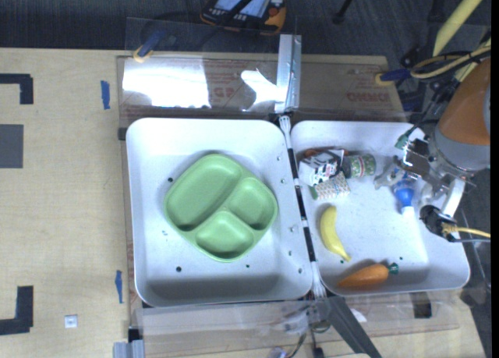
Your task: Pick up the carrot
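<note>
Camera view from above and at a slant takes in a wooden bench with two shallow white bins side by side. Inside the left bin [148, 193] lies a green divided plate [222, 204] with three compartments, set at an angle like a diamond. Several things lie in the right bin [448, 271]. The carrot [365, 274], orange with a small green stub at its right end, lies on its side along the bin's near wall. A yellow banana [333, 233] lies just up and to the left of the carrot, close to it but apart. Farther back sit a small cluster of printed packets [323, 171] and a little green can [361, 165]. The grey arm with its orange band enters from the right, and the gripper [407, 177] hangs over the right side of this bin, near a small blue object [404, 197], well apart from the carrot. Whether the gripper is released or clenched cannot be told.
</note>
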